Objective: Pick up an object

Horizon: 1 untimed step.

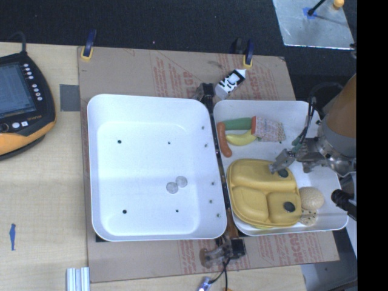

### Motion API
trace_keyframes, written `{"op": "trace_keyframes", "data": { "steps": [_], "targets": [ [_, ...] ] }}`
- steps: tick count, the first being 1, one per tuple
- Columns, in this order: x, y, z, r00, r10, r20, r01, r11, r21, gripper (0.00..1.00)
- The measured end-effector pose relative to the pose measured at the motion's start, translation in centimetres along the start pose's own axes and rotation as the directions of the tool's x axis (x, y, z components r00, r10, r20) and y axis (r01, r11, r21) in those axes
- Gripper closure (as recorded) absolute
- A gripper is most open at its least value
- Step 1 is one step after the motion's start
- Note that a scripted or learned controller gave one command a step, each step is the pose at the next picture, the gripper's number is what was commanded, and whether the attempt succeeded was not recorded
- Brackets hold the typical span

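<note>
End effector (283, 162) over yellow tray (262, 190), right of frame (grip state indiscernible); it should descend centred on one item.

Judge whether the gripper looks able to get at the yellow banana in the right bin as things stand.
Probably yes. The banana lies uncovered near the right bin's far wall, between the green block and the yellow tray, and the gripper hovers close by with nothing between.

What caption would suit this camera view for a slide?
Gripper over the yellow tray in the right bin, beside a banana; left bin alongside.
</note>
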<state>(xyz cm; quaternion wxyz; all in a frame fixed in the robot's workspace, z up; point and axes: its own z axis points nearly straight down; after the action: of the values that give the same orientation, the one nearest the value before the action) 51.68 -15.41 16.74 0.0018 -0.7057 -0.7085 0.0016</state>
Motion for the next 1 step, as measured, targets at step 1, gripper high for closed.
{"op": "trace_keyframes", "data": {
  "steps": [1],
  "targets": [
    [-2.19, -0.65, 5.81, 1.0, -0.001, 0.003, 0.001, 1.0, -0.018, 0.0]
  ]
}}
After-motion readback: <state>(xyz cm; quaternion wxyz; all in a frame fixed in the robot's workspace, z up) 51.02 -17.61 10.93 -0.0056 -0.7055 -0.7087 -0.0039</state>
